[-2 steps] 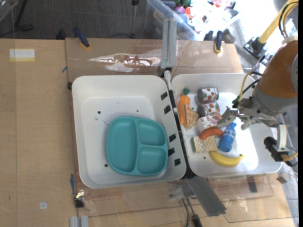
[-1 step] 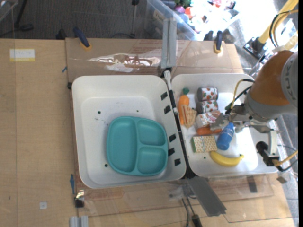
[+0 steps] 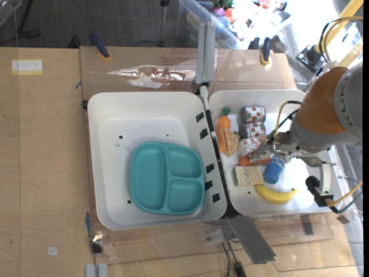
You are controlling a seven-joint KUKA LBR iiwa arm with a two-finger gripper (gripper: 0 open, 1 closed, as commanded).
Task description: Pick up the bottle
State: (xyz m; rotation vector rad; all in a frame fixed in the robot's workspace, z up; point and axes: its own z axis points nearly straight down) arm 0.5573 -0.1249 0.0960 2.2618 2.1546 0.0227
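Tool (image 3: 275, 154) over rt bin (image 3: 300, 206); blue bottle (image 3: 273, 171) just below; banana (image 3: 275, 194) nr.

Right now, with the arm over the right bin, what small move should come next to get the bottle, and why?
Probably a short, straight descent onto the blue bottle. The end effector sits just above it in the right bin, and the banana and cracker packet crowd it, so sideways travel risks knocking them.

Claw (image 3: 275, 153) low, fingers perhaps hidden
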